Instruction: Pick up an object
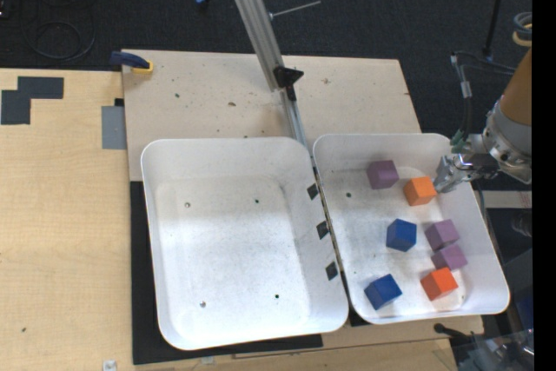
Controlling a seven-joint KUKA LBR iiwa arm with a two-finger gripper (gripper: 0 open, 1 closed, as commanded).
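Observation:
The right bin [347,154] holds several small blocks. A purple one [382,174] lies near its back, an orange one [420,190] to the right of it. Lower down sit a blue block [400,235], two purple blocks [441,232] [450,256], a red-orange block [440,282] and another blue block [382,290]. My gripper [450,171] hangs at the bin's right rim, just right of the orange block and slightly above it. Nothing shows between its fingers.
The left bin [165,187] stands beside the right one, with small clips along the shared rim. A slanted aluminium bar [257,22] rises behind the bins. A blue and yellow clamp [132,62] lies at the bench's back left corner.

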